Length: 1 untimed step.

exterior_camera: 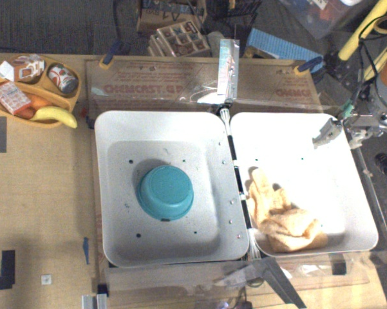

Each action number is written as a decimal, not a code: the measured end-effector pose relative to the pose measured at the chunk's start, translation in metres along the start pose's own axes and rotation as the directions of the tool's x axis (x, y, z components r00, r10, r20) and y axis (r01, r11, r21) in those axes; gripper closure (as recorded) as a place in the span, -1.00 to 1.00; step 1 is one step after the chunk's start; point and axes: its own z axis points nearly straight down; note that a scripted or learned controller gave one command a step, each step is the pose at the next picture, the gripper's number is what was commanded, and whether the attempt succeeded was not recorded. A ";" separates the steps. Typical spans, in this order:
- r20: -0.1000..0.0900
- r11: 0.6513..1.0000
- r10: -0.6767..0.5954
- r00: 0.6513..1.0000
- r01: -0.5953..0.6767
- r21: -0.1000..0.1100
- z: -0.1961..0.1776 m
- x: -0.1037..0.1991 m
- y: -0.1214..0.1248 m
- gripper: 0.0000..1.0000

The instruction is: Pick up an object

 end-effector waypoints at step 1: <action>0.000 1.000 0.010 1.000 -0.010 0.000 0.089 0.034 -0.061 -1.00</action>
